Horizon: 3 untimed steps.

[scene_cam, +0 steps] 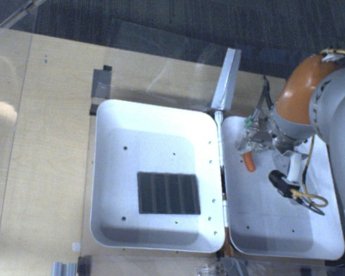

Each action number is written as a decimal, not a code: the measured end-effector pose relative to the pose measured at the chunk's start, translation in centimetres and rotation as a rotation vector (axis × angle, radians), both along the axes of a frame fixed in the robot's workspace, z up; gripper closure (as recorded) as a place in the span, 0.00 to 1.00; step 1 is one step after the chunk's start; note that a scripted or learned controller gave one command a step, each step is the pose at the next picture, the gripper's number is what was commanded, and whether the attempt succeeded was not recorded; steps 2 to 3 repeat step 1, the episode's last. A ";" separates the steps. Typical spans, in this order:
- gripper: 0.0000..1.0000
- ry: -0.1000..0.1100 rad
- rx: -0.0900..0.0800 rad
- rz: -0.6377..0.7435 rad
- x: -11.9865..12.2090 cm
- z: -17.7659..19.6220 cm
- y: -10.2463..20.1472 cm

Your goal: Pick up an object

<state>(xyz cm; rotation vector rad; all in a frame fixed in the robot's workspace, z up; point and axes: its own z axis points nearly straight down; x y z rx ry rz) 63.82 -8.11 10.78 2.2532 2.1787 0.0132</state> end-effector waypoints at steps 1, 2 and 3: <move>1.00 0.005 -0.004 0.254 3.2 7.9 0.9; 1.00 0.005 -0.004 0.254 3.2 7.9 0.9; 1.00 0.005 -0.004 0.254 3.2 7.9 0.9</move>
